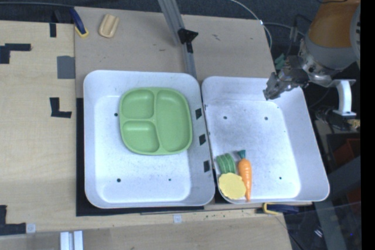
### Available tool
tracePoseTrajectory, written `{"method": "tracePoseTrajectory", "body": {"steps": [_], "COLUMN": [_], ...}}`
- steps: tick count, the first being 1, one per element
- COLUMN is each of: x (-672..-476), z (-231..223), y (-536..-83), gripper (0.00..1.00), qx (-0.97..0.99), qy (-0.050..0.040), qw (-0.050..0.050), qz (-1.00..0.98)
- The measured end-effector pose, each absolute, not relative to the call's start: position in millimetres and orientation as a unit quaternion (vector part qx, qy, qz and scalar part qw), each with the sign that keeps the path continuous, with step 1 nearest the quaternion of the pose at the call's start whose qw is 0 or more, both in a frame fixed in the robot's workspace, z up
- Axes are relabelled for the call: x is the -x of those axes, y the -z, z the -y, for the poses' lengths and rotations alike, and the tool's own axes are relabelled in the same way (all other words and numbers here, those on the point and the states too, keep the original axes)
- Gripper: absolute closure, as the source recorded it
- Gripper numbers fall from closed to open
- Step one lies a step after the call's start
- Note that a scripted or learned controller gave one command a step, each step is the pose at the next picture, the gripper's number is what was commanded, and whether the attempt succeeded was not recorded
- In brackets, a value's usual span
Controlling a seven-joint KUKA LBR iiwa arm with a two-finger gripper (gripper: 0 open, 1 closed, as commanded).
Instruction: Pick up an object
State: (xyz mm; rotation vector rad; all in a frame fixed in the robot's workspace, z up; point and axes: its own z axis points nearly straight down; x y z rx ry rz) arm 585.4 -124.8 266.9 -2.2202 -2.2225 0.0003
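In the right bin (263, 132), near its front left corner, lie an orange carrot (245, 175), a yellow round piece (231, 185) and a green ribbed item (225, 162), all close together. My gripper (273, 89) hangs over the bin's far right corner, well away from those objects. Nothing shows between its fingertips. The left bin (105, 178) holds a green divided plate (156, 120).
A slanted grey metal pole (170, 3) crosses the bench behind the bins. A small tan block (108, 25) and a blue-yellow item (79, 21) lie on the bench at the far left. Cables run behind the right bin.
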Motion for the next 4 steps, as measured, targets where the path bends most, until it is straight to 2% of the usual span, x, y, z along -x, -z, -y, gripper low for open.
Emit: {"method": "tracePoseTrajectory", "body": {"steps": [2, 3, 4], "x": [-570.9, -553.9, -534.2], "z": [15.6, -41.2, -94.0], "y": [-248.9, -234.3, -241.4], "gripper": [1.00, 1.00, 1.00], "qx": [0.705, 0.705, 0.704], "qy": [-0.0006, -0.0009, -0.0004], "qw": [0.002, 0.002, 0.002], "qz": [0.709, 0.709, 0.710]}}
